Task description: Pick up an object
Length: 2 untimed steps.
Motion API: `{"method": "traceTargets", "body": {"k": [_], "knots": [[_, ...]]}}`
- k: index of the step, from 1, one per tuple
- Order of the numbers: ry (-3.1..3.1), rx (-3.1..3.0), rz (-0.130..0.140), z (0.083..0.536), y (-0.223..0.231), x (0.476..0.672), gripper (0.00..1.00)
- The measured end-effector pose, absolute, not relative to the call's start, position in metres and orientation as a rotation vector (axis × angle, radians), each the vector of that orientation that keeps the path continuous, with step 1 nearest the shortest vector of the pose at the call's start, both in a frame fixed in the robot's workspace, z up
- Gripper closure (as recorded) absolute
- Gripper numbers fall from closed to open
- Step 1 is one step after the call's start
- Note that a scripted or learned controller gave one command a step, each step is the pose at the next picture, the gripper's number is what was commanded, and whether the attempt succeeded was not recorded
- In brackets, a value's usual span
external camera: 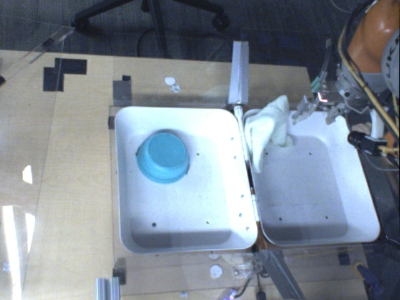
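A white crumpled cloth point(270, 129) lies in the far left corner of the right bin point(325, 224), partly draped over the divide between the bins. An upturned blue bowl point(163, 156) sits in the left bin point(187, 230), towards its left side. My gripper point(310, 109) hangs over the far edge of the right bin, just right of the cloth's raised tip. Nothing shows whether it touches the cloth. The grey arm with its orange band point(369, 27) comes in from the upper right.
A grey metal post point(239, 74) stands behind the gap between the bins. Cables point(375, 139) trail along the right bin's right side. A chair base point(150, 8) stands on the floor beyond the bench.
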State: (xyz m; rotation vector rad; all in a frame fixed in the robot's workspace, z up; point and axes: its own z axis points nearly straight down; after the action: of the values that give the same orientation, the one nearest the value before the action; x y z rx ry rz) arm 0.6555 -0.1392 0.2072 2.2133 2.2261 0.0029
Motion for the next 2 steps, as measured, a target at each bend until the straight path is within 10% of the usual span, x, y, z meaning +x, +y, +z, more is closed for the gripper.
{"method": "traceTargets", "body": {"k": [1, 2], "knots": [[2.440, 1.968, 0.006, 0.097, -0.147, 0.643, 0.00], [2.438, 1.963, 0.012, 0.108, -0.145, 0.645, 1.00]]}}
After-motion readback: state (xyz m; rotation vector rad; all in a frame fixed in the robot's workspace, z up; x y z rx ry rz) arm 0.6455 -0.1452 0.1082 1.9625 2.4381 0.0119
